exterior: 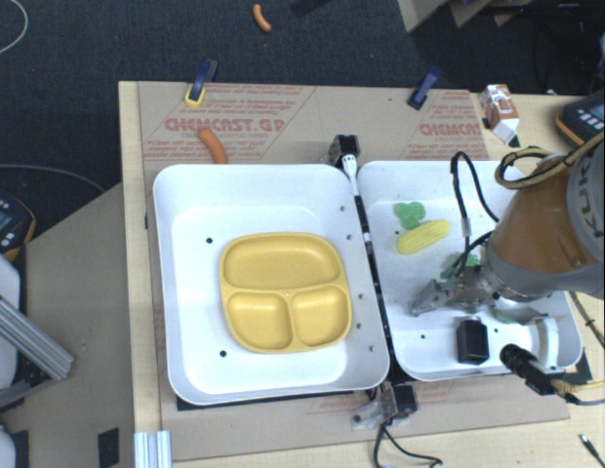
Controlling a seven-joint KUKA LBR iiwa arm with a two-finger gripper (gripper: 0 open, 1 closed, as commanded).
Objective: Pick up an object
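Pincer (pixel 426 301) hangs low over the right bin (pixel 420 351), reaching in from 3 o'clock, and from my screen I cannot tell whether it is apart or together; nothing shows clamped in it. Largest on the bench is the left bin (pixel 185 224), with a yellow divided plate (pixel 283 292) lying flat at its middle. The right bin sits just beside it at 3 o'clock. At 12 o'clock from the pincer, near but apart from it, lies a yellow corn cob (pixel 423 235). A small green piece (pixel 411 213) touches the cob at its 11 o'clock. A small orange piece (pixel 214 145) lies on the board at 12 o'clock from the left bin.
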